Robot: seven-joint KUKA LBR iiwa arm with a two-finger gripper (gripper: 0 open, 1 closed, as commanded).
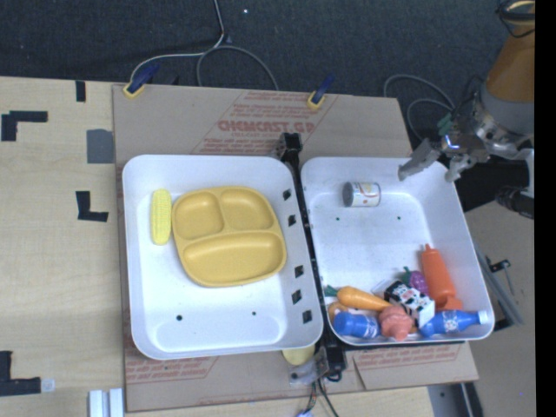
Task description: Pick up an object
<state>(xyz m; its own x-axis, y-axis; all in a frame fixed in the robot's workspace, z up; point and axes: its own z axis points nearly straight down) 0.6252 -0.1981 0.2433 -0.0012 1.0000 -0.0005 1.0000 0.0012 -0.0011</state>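
— Objects for the picking lay mostly in the right bin [452,200]: a small can [361,194] on its side near the far wall, and a heap in the near corner with a toy carrot [360,299], an orange bottle [437,276], two blue bottles [450,322] and a pink lump [396,321].

— And the gripper [432,161]?

— It hung over the bin's far right rim, fingers spread wide, nothing between them. The can was the nearest thing to it, a little to its left.

— What might have gone wrong?

— I judged the can likely to roll if a finger nudged its round side, and so slip out of the closing jaws. The heap was worse: things touched and overlapped, so the fingers could catch two at once or wedge on a neighbour. Starting so near the rim, a straight descent might also have struck the wall.

— The surface?

— Smooth white plastic, shallow, with a few small dark holes. The left bin [139,259] held a yellow divided plate [229,237] and a corn cob [161,215] beside it.

— The room?

— Both bins sat on a brown cardboard sheet [252,124] clamped at its far edge, on a pale wooden bench [52,233] with black tape marks. Dark carpet [104,16] and a loose cable [217,24] lay beyond.
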